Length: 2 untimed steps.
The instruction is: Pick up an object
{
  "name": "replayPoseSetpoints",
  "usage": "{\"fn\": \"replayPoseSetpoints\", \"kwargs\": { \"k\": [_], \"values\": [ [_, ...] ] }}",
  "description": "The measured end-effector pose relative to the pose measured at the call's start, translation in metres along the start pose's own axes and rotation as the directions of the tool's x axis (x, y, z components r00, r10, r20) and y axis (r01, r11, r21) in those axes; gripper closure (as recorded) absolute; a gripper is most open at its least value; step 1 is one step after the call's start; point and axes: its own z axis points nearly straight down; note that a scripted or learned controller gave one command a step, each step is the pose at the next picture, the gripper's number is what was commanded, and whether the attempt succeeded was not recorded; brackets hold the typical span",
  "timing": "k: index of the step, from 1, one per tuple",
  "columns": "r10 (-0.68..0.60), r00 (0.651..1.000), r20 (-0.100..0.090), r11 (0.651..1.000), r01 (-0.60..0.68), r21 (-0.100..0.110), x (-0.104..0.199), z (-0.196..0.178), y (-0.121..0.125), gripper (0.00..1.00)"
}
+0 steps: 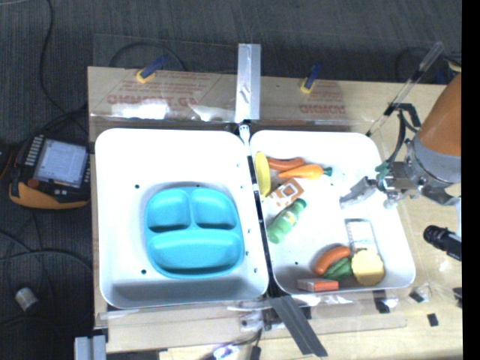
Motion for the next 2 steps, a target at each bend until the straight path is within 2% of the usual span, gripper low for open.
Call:
{"fn": "replayPoseSetpoints", "kwargs": {
  "k": [1,2],
  "values": [
    [0.048,0.999,-0.003,0.999,-0.048,0.003,-0.037,0.104,0.02,0.0],
    [0.043,0.999,0.003,0.999,-0.043,-0.002,-0.044,0.056,0.063,0.0]
  ]
}}
